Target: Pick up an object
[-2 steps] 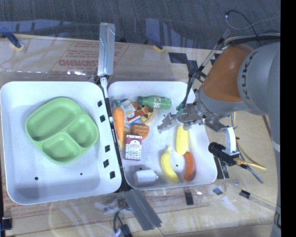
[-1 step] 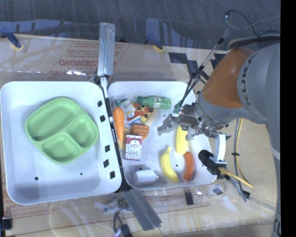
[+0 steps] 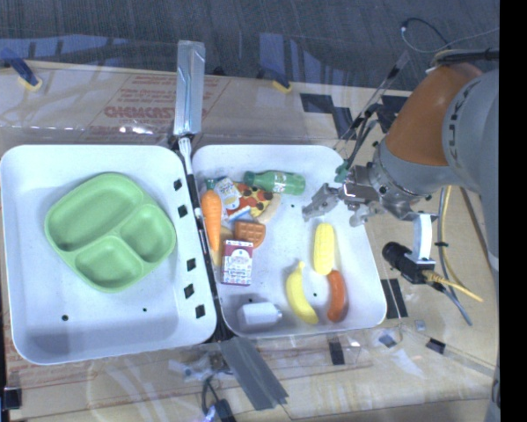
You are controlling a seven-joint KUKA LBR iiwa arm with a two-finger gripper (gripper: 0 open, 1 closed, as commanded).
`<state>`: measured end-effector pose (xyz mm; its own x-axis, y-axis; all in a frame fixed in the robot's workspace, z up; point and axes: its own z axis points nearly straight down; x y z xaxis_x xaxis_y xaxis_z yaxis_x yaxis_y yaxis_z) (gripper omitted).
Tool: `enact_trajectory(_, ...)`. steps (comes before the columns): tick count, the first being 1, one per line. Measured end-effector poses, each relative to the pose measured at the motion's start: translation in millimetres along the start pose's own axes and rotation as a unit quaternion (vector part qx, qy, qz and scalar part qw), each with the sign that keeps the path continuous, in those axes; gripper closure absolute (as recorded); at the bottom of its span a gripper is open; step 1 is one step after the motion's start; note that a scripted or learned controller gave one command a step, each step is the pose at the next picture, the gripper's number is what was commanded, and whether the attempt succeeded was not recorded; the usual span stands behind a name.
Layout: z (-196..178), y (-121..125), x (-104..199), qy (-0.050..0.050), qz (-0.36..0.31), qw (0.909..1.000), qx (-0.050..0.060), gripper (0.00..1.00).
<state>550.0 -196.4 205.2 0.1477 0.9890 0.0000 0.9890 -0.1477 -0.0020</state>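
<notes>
the gripper [image 3: 335,202] is held open and empty just above the corn [image 3: 323,246]; crowded by the banana [image 3: 298,294], it could be knocked aside.

Even overhead light, slightly soft focus

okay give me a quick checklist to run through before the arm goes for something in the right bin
1. Gripper over the right bin: ok, it sits above the bin's right side.
2. Nothing between the fingers: cannot tell, the view is too small to settle it.
3. A target nearby: ok, the corn cob lies just below the gripper, with the banana and hot dog further down.
4. Target apart from its neighbours: ok for the corn cob; not ok for the carrot, packed against other items.
5. Left bin out of the path: ok, the green tray lies there, far from the gripper.
</notes>
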Motion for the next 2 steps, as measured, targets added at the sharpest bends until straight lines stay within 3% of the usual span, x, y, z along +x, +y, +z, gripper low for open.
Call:
enact_trajectory(1, 110, -26, -8, 0.000, 0.014, 0.9999, 0.002, 0.00)
enact_trajectory(2, 113, 31, 11, 0.000, -0.121, 0.9927, -0.001, 0.00)
